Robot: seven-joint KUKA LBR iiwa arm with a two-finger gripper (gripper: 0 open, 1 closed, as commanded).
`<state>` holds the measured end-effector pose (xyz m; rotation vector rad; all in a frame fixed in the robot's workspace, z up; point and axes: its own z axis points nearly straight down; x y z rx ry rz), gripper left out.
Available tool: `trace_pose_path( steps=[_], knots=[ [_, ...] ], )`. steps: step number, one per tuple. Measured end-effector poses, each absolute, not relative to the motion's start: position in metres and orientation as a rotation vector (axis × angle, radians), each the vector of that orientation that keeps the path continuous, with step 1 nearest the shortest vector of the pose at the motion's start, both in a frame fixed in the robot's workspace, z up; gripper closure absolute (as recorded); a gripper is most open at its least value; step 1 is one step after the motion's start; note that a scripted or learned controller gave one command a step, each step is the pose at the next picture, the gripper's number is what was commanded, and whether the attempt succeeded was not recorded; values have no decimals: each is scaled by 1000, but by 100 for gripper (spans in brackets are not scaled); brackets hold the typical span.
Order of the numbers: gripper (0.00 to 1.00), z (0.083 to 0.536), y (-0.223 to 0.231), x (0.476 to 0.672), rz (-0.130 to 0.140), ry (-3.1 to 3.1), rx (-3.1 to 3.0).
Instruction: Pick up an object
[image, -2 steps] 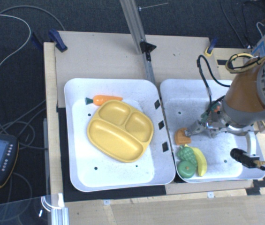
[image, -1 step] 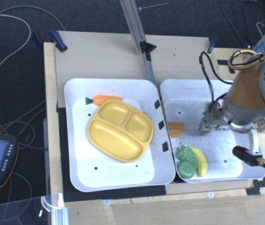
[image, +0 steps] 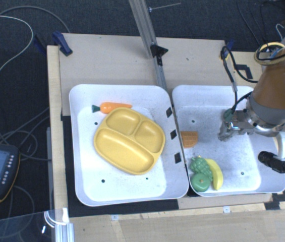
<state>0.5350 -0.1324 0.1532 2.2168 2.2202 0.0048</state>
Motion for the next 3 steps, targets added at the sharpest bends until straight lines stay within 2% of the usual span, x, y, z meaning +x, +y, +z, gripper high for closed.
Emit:
trace_pose_path(
  steps=[2, 3],
  knots=[
    [100, 272, -134, 536, 7, 2218, 2214],
    [100, 256, -80, 531, 0, 2232, 2218]
  ],
)
